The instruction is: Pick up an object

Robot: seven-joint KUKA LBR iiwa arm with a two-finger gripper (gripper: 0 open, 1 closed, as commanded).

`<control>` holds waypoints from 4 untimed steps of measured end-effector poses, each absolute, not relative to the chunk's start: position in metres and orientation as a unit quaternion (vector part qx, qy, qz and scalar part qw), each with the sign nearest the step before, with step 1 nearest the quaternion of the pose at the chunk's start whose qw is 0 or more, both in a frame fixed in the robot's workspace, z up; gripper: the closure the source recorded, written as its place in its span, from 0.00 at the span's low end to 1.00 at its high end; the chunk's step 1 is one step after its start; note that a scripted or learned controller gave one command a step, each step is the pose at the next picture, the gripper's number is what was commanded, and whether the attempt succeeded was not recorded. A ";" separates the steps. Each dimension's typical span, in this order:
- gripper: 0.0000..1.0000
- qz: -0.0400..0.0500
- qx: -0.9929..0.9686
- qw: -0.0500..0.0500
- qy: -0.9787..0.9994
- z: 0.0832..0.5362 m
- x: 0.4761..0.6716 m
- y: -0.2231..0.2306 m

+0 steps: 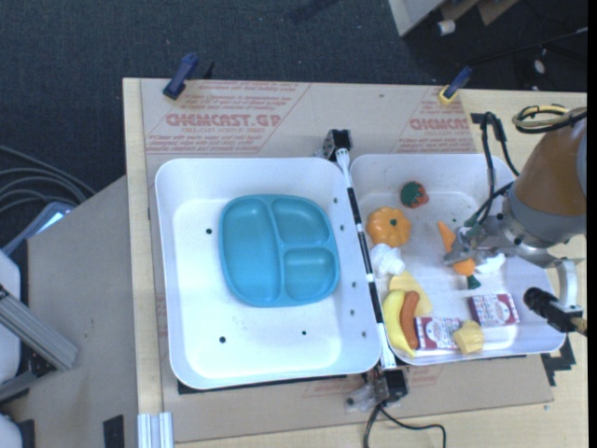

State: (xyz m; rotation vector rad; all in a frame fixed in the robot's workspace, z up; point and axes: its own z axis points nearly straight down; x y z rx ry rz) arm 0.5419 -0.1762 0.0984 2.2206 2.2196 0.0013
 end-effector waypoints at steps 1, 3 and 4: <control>1.00 0.000 0.707 0.000 0.707 0.200 0.490 -0.112; 1.00 -0.001 0.707 -0.002 0.707 0.227 0.479 0.033; 1.00 0.000 0.707 0.000 0.707 0.260 0.479 0.043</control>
